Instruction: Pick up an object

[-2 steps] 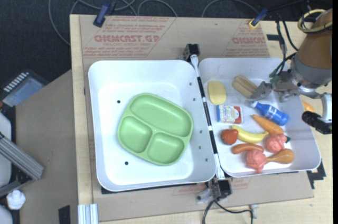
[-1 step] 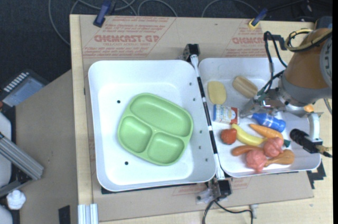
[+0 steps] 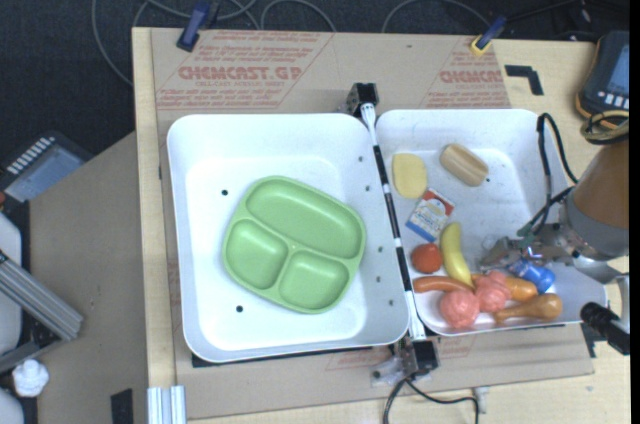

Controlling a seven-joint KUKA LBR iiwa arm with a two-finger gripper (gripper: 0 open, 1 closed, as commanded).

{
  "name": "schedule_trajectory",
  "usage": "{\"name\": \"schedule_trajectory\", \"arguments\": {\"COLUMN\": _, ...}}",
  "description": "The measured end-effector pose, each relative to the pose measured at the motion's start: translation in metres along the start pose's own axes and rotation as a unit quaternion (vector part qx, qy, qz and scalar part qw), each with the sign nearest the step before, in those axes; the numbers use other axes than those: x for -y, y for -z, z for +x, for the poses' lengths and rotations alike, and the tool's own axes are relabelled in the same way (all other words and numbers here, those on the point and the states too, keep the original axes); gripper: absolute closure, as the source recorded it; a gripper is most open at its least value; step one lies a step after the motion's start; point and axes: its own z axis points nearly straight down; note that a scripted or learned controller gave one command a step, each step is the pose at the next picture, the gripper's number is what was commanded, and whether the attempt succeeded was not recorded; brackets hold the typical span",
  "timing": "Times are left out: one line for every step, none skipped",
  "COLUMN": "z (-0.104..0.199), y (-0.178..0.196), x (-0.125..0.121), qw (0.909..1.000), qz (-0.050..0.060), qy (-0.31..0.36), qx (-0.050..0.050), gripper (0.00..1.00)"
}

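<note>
The pincer (image 3: pixel 515 252) is lowered among toy food in the right bin (image 3: pixel 520 127); its grip cannot be told, nothing yet lifted.

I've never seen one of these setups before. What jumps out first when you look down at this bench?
The big green divided plate lying in the left white bin catches the eye first. Next comes the jumble of toy food in the right white bin: a banana, a tomato and a bread roll among others. The gripper reaches into that bin from the right, low over the pile near its right side.
</note>
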Motion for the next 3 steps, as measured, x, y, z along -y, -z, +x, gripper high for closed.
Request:
{"name": "schedule_trajectory", "arguments": {"z": 0.079, "y": 0.028, "x": -0.082, "qw": 1.0000, "qz": -0.002, "qy": 0.002, "qx": -0.001, "gripper": 0.00}}
{"name": "schedule_trajectory", "arguments": {"z": 0.102, "y": 0.001, "x": -0.059, "qw": 1.0000, "qz": -0.001, "qy": 0.001, "qx": 0.000, "gripper": 0.00}}
{"name": "schedule_trajectory", "arguments": {"z": 0.086, "y": 0.000, "x": -0.033, "qw": 1.0000, "qz": 0.000, "qy": 0.001, "qx": -0.001, "gripper": 0.00}}
